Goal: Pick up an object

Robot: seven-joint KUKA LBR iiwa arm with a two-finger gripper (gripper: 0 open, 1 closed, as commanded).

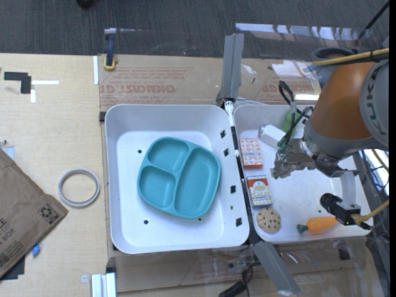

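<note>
My gripper (280, 166) hangs over the right bin (291, 193), just right of two small printed boxes. One box (250, 152) is red and white; the other (259, 190) is yellow and blue and lies nearer the front. A round cookie (268, 220) rests at the bin's front left, and an orange carrot (322, 224) lies at the front right. A white block (270, 135) and a green item (288, 121) sit behind the gripper, partly covered by the arm. Nothing shows between the gripper and the bin floor.
The left bin (120, 166) holds a teal divided plate (179, 177). A grey ring (78, 186) and a brown cardboard box (21, 212) lie on the bench to the left. A ridge (235, 166) separates the two bins.
</note>
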